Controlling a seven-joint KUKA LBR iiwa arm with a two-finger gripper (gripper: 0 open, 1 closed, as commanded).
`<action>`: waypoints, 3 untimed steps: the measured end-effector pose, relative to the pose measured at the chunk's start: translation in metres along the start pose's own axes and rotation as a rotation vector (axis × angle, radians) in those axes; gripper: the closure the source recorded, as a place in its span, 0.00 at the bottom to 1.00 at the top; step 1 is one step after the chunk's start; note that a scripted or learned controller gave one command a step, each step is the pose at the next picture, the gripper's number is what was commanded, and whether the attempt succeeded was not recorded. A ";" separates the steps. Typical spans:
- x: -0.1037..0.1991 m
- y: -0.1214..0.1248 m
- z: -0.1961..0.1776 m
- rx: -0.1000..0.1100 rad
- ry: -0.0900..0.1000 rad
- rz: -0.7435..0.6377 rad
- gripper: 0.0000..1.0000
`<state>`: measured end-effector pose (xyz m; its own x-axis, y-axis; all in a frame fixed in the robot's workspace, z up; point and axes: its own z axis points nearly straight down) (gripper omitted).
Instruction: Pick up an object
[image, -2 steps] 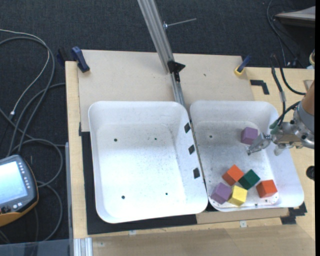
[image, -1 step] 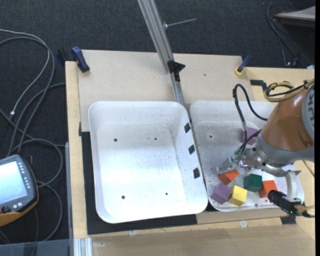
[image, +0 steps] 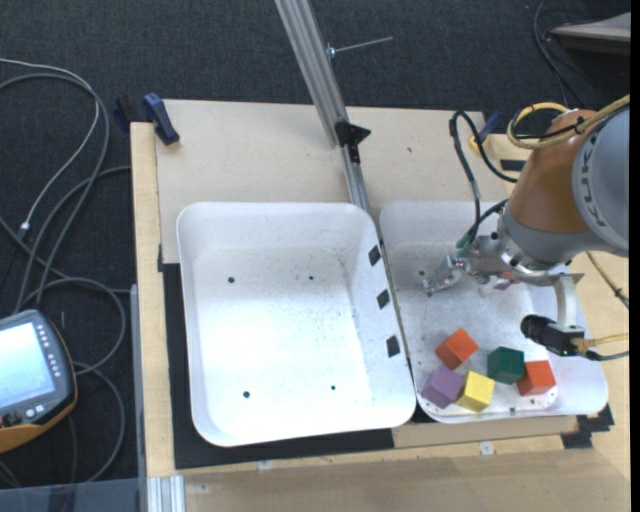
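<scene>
1. Nearest the camera, along the front edge of the right bin (image: 560, 405), five blocks are lying in a loose cluster: a purple block (image: 444, 385), a yellow block (image: 477, 391), a green block (image: 506, 364), a red-orange block (image: 537, 377) and, just behind the purple one, an orange block (image: 458, 348). All five are resting on the bin floor; none is lifted, so the pick is not yet done.

2. Farther back in the right bin, well behind the orange block, the gripper (image: 440, 281) is hanging low over the bare speckled floor. I cannot tell whether its fingers are spread or pressed together; they are too small and blurred. Nothing is showing between them.

3. Behind and to the right of the gripper, the grey arm (image: 595, 190) with its orange band (image: 545, 170) is reaching in over the right bin's far side.

4. To the left of the right bin, the left bin (image: 200, 230) is sitting on the table (image: 250, 150), touching it along the shared wall.

5. Judging from this, the gripper is standing apart from every block. Choosing one, moving toward the front of the right bin, closing on it and lifting are all remaining.
</scene>
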<state>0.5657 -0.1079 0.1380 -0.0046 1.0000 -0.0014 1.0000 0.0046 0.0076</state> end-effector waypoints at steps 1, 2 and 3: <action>0.010 -0.027 0.041 0.015 0.004 0.004 0.00; -0.001 0.059 0.038 0.000 0.000 0.001 0.00; 0.026 -0.003 0.029 0.013 0.005 0.004 0.00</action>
<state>0.5632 -0.0814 0.1087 -0.0004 1.0000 0.0033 1.0000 0.0005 -0.0054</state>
